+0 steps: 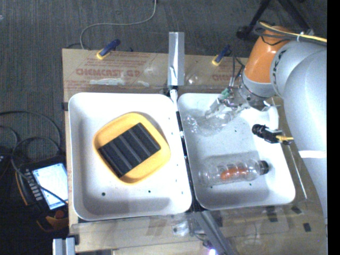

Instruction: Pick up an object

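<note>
Two white bins, the left bin [79, 142] and the right bin [279, 187], sit side by side on a cardboard-topped bench [106, 74]. Grey carpet [32, 36] lies all round, and a lit screen [50, 182] sits on the floor. Nearest, in the right bin, a clear bottle [234, 171] lies on its side. In the left bin rests a yellow tray [133, 146] with a ribbed black insert. Further back in the right bin lies a crumpled clear wrapper [215, 116]. My gripper [227, 97] hangs at its far edge; I cannot tell whether it is open or closed. Beyond, blue clamps [108, 48] sit on the cardboard.
</note>
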